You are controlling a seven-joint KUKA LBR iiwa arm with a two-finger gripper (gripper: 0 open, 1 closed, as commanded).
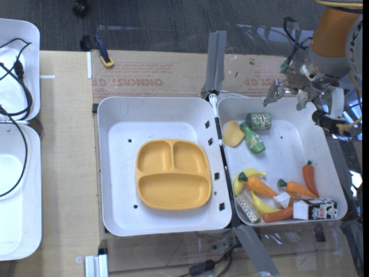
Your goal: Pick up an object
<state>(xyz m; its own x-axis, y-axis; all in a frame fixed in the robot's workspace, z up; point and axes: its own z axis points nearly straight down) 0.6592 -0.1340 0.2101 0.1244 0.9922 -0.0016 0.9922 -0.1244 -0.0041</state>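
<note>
2 shallow white plastic bins sit side by side on the bench: the left bin (115, 154) holds a yellow 3-compartment plate (173, 173), and the right bin (323, 149) holds small toy foods. The grey arm with an orange band (337, 22) hangs over the right bin's far edge, its two-finger gripper (288, 94) spread open with nothing between the fingers. Below it lie a green can (259, 121), a green bottle (253, 139), a yellow chip-shaped piece (233, 134), orange carrots (300, 188), a banana (247, 178) and a small white carton (314, 209).
</note>
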